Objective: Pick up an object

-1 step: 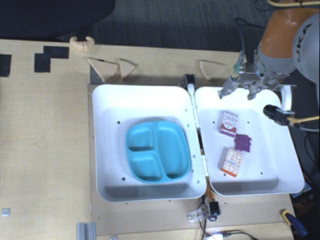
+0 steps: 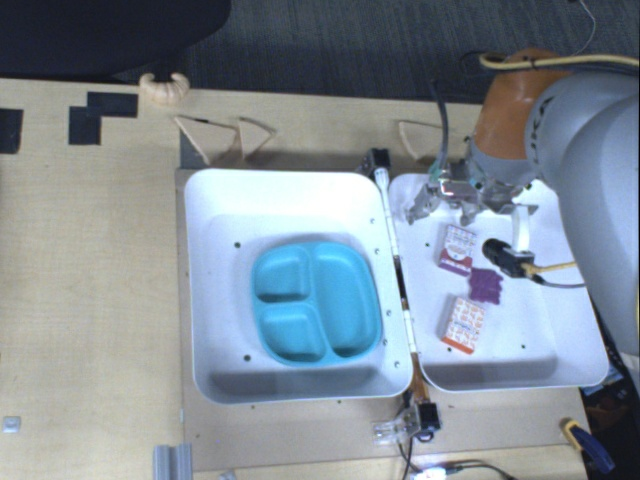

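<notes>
Camera view — claw (image 2: pixel 466 200) over right bin (image 2: pixel 560 353)

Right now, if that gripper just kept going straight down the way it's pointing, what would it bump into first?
Probably the bare floor of the right bin. The gripper hangs near its far end, and the small red-and-white packet lies just nearer the camera. Depth is hard to judge.

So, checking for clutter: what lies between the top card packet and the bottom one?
In the camera view, a purple piece lies between the upper packet and lower packet.
</notes>
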`<control>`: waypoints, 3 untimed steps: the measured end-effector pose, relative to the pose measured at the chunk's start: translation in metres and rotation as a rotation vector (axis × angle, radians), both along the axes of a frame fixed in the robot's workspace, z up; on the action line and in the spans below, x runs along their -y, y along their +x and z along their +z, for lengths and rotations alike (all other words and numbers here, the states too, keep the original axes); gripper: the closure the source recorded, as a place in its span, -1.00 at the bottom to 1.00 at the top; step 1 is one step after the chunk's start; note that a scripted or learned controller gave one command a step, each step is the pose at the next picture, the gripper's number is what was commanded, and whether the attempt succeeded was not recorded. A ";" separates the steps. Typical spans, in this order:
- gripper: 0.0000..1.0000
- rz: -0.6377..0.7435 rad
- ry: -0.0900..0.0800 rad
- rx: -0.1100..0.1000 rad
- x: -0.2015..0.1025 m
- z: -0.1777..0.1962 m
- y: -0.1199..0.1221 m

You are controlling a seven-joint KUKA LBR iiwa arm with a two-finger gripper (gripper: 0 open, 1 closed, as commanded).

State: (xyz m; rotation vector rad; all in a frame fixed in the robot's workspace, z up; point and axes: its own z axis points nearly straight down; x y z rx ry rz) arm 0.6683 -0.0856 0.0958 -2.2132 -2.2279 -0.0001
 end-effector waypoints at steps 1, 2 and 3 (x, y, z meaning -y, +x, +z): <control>1.00 0.004 0.000 0.007 -0.001 0.013 0.002; -1.00 0.004 0.000 0.007 -0.001 0.013 0.002; -1.00 -0.005 -0.004 0.007 0.034 -0.009 -0.057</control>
